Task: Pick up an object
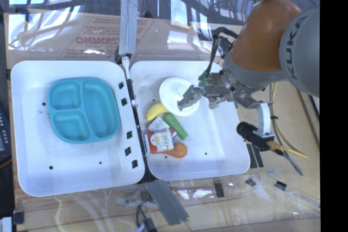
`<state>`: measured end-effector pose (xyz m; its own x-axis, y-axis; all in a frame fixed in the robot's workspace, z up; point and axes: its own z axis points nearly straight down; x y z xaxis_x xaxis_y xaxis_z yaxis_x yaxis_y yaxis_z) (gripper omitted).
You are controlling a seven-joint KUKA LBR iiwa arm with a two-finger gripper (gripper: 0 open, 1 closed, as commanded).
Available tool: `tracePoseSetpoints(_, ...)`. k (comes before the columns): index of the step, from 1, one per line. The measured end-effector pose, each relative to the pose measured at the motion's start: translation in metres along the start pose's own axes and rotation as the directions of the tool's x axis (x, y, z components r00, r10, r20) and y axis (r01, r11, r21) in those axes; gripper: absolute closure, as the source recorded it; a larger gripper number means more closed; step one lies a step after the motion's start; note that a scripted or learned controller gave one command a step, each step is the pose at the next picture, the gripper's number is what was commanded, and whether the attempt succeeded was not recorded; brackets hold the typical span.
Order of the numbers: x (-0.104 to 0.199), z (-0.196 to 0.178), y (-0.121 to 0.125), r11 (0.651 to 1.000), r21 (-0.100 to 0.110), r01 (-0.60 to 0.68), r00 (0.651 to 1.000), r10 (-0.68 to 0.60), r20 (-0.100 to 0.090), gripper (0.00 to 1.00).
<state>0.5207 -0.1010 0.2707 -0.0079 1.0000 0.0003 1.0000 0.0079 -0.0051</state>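
Just beside the end effector [190, 98], grip state unclear, the green cylinder [176, 125] slants down-right.

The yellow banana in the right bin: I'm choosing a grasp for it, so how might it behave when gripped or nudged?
The banana looks smooth and curved, so it may slip or pivot between fingers. It is probably a light plastic toy, judging by its glossy look. It lies against the green piece and the white dish, so a push would likely shift them too.

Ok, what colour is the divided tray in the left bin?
Light blue, close to turquoise; the divided tray shows plainly in the camera view, lying in the left bin.
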Motion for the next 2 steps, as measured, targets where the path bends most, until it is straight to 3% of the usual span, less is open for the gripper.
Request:
tracePoseSetpoints(1, -0.015, 0.122, 0.018, 1.000, 0.004, 0.013, 1.000, -0.013, -0.001, 0.00)
tracePoseSetpoints(2, -0.048, 0.174, 0.001, 0.996, -0.011, 0.089, 0.996, -0.089, -0.001, 0.00)
